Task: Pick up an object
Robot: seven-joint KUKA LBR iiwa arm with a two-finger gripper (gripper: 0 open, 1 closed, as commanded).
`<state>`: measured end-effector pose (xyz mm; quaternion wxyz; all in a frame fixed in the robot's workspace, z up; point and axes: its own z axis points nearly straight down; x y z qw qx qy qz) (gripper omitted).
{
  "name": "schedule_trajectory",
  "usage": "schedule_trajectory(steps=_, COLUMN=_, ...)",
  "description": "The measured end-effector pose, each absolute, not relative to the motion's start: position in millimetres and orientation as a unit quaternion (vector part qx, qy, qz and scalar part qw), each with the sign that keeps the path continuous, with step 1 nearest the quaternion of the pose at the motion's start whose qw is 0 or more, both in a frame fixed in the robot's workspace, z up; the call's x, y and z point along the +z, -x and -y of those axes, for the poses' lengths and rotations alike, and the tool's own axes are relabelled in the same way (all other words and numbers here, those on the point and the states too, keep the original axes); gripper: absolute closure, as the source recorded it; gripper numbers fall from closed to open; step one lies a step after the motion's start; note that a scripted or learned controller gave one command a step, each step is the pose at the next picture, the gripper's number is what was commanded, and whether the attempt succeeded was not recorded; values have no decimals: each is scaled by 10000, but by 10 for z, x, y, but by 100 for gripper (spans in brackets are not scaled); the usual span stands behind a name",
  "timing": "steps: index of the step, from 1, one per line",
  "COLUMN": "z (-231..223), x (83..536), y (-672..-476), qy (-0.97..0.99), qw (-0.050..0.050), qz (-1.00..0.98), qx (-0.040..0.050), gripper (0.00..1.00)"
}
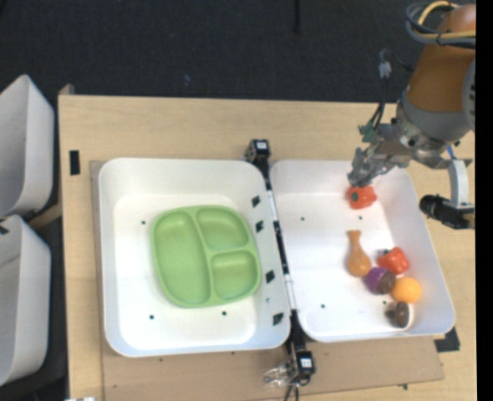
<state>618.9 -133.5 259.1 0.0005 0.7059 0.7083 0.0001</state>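
Arm (434,82) lowered; pincer (365,176) pointing down

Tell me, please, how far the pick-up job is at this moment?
Done: the hand is over the right bin, directly above the small red object. In hand: nothing visibly held; the grip cannot be judged. Left: grasping and lifting; that object and the others near the orange ball lie in the bin.

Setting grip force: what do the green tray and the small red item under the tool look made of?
Green tray: apparently moulded plastic, matte, with uniform colour and rounded compartments. Small red item: probably plastic toy food, slightly glossy; too small to be sure.
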Motion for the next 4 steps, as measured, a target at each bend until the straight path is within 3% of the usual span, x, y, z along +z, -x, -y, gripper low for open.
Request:
schedule_trajectory(steps=2, z=266, x=2515, y=-6150, qy=-7060, qw=-1, qz=-7082, qx=-4, gripper=100)
schedule_trajectory(steps=3, z=-248, x=2471, y=-6247, qy=-7061, qw=10, qz=-7081, qx=3, gripper=100)
schedule_trajectory(steps=4, z=-848, x=2383, y=-6164, qy=-7048, qw=-5, qz=-7094, qx=-2, gripper=100)
